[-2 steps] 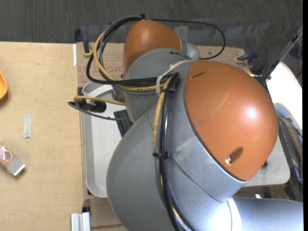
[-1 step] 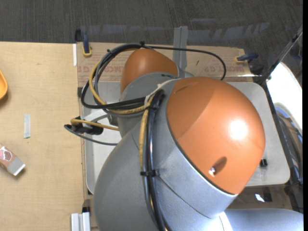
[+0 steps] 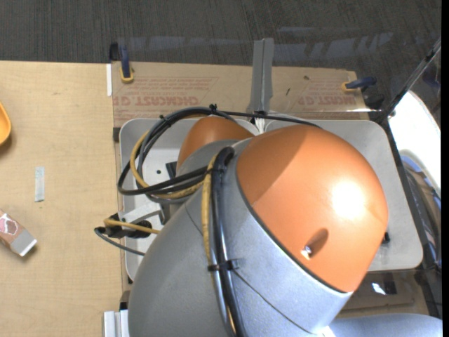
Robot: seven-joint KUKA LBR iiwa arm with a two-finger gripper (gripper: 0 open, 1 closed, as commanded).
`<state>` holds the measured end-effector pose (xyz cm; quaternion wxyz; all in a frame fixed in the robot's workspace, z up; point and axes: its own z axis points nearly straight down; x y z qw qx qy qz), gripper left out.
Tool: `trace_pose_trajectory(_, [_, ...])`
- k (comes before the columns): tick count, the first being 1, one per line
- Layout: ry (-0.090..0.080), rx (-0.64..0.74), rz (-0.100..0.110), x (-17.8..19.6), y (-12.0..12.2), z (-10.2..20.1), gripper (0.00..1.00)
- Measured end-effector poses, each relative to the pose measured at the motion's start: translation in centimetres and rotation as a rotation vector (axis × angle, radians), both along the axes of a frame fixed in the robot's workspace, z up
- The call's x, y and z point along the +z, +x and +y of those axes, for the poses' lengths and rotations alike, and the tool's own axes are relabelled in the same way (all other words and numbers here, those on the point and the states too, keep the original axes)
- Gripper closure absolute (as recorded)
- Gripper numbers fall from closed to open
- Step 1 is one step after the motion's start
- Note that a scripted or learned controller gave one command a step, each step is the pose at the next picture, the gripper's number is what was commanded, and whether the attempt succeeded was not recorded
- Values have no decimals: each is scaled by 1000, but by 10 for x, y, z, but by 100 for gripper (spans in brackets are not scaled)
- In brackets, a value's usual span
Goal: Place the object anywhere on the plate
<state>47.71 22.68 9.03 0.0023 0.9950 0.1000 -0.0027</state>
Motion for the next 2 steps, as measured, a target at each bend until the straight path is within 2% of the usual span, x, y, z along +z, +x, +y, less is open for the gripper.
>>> trace_pose_trajectory(1, [1, 69, -1, 0, 76, -1, 100])
trace_pose_trajectory(2, [3, 313, 0, 0, 135, 1, 100])
